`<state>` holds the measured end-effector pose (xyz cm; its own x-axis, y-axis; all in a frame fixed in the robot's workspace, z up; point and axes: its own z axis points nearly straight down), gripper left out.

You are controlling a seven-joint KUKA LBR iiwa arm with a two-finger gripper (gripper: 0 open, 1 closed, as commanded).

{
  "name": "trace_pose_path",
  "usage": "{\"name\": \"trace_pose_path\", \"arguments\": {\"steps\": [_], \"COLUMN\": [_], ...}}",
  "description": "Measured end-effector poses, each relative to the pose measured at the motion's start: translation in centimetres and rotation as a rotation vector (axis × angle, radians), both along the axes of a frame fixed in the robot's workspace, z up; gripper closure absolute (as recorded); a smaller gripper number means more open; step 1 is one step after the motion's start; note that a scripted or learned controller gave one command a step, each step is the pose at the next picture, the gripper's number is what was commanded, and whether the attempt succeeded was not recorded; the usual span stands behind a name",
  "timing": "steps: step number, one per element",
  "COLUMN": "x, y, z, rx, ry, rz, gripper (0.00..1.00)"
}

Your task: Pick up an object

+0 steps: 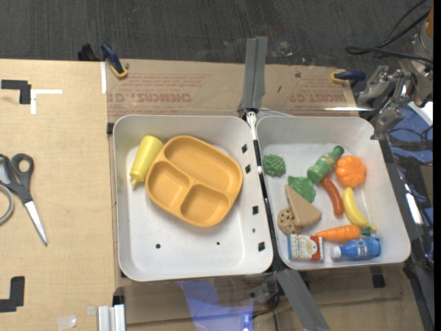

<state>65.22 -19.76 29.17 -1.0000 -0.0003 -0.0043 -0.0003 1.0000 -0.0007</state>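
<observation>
Two shallow white bins sit side by side on the bench: the left bin carries a big orange three-compartment plastic tray with a yellow plastic bottle touching its upper-left edge, and the right bin holds the small toys.

Those toys are crowded, and that is the likely trouble: a descent on the tan sandwich wedge could nudge the brown cookie or green leaf touching it, and the orange carrot, red-and-white carton and blue bottle lie packed against the near wall, leaving little room for fingers.

The orange pumpkin and the green broccoli piece have freer room around them; so does the yellow banana beside the red sausage.

Metal hardware at the upper right may be the gripper, well clear of the bins; I cannot tell its opening, and nothing is seen in it.
</observation>
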Motion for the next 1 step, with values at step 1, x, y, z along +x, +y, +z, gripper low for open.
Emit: {"name": "trace_pose_path", "arguments": {"steps": [1], "x": [-9.41], "y": [-1.15], "z": [-14.68], "rx": [0.001], "ry": [0.003], "rz": [-0.173], "gripper": [0.00]}}
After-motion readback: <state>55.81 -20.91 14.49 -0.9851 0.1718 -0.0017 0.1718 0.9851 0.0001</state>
